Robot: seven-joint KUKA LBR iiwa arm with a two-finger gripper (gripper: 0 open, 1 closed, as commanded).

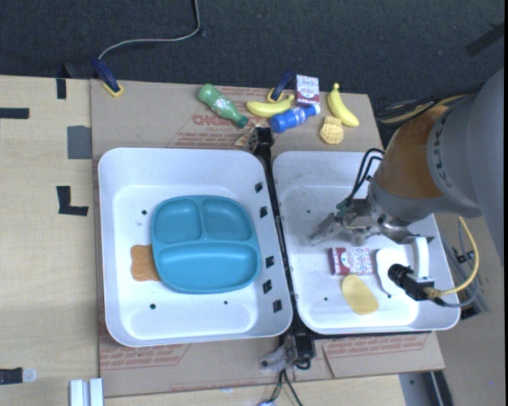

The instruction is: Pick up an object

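Note:
My gripper hovers low in the right bin, near its middle, at the end of the grey arm that comes in from the right. Its fingers stand open with nothing between them. Just below and right of the fingertips, a small maroon and white packet lies flat on the bin floor. A yellow oval piece rests nearer the front edge. In the left bin lies a blue divided plate, with an orange slab sticking out from under its left side.
Behind the bins, on the cardboard, lie a green bottle, a yellow banana, a blue bottle, a small box, a second banana and a yellow lump. A black divider separates the bins.

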